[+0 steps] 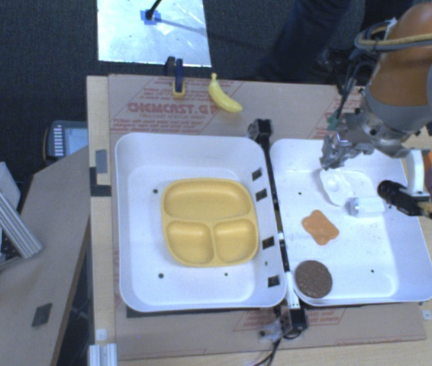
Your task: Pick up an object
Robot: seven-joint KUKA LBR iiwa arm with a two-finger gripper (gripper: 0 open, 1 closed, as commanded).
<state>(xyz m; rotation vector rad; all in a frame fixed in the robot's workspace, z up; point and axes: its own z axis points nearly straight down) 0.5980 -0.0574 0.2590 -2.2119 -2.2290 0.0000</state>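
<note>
Currently | right bin (399, 280): one orange piece (320, 226), one brown disc (314, 278), one white object (341, 186)

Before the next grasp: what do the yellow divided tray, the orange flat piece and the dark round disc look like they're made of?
The yellow three-compartment tray looks like moulded plastic with a matte-to-satin finish: smooth rounded walls, even colour. The orange flat piece looks like soft foam or rubbery toy food: dull, with wavy edges; uncertain. The dark brown round disc appears matte and finely speckled, possibly a plastic or rubber toy cookie; too small to settle.

red "chemcast" lettering on the cardboard sheet (162, 107) under the bins
</note>
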